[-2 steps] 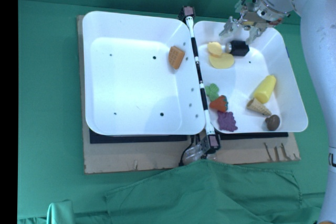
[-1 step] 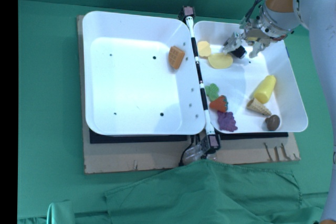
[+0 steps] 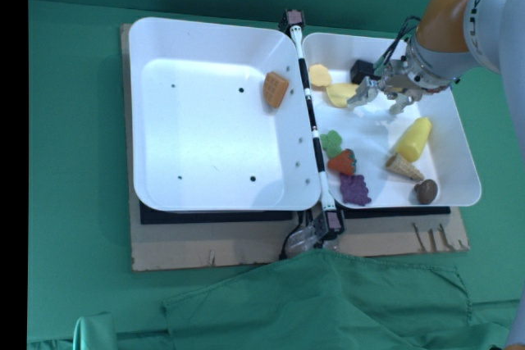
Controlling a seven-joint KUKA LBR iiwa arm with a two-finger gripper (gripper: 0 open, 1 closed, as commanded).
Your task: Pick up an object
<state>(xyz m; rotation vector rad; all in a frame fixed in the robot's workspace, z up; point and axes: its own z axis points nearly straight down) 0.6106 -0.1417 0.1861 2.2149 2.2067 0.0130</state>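
Camera view. Desk [image 3: 82, 176] draped in green, carrying 2 shallow white bins side by side. Left bin [image 3: 164, 45]: 1 item, an orange waffle piece [image 3: 276, 89] close to the right-hand wall. Right bin [image 3: 461, 180]: 8 small toy foods catalogued. Along the left wall, top to bottom: yellow round piece [image 3: 319, 76], yellow wedge [image 3: 341, 94], green cluster [image 3: 331, 143], red strawberry [image 3: 343, 163], purple grapes [image 3: 355, 190]. Toward the right wall: yellow corn-like piece [image 3: 414, 138], cone [image 3: 403, 167] just below it, brown lump [image 3: 425, 191] in the near corner. Pincer [image 3: 382, 98] poised over the upper middle of the right bin, fingers spread apart, nothing between them. Likeliest candidate for pickup, judged by nearness: the yellow wedge, lying flat on the bin floor just beside the left fingertip, near the yellow round piece, well apart from the corn-like piece. Handling, judged by look only: light, stiff, hollow moulded plastic; smooth and probably slippery; not fragile. Prone to skate on the white floor or squirt out under an off-centre squeeze. Best taken across the narrow width at mid-length, fingers straddling both long edges, low enough to clear the rounded top. Alternative if missed: the corn-like piece, gripped across its middle.
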